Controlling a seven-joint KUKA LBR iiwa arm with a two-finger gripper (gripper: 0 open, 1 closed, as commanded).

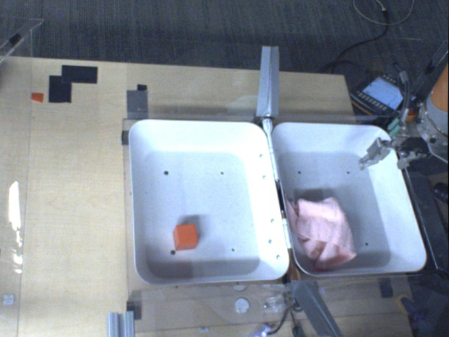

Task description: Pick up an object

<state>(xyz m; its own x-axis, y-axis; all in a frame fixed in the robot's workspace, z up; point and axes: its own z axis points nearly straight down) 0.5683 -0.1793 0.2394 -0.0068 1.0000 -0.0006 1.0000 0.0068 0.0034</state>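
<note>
White plastic makes up the two shallow bins, the biggest things on the bench: the right bin lies directly under and ahead of the gripper, and the left bin sits beyond it, on the far side of the shared divider. Next in size is the pink cloth, crumpled in a heap in the right bin, below the gripper and toward the divider, near the bin's front wall and apart from the gripper. It looks soft and light, likely to sag and drape when lifted, so a pinch on one of the raised folds at the top of the heap should serve better than a grab at a flat edge. Smaller is the orange block in the left bin, well apart from the gripper, across the divider; it appears stiff and light, with flat opposite faces that would suit a squeeze from two sides. Smallest is the gripper itself, poised over the right bin's far right corner. Nothing is seen between its tips and it touches neither object; how wide it stands I cannot tell at this size.
</note>
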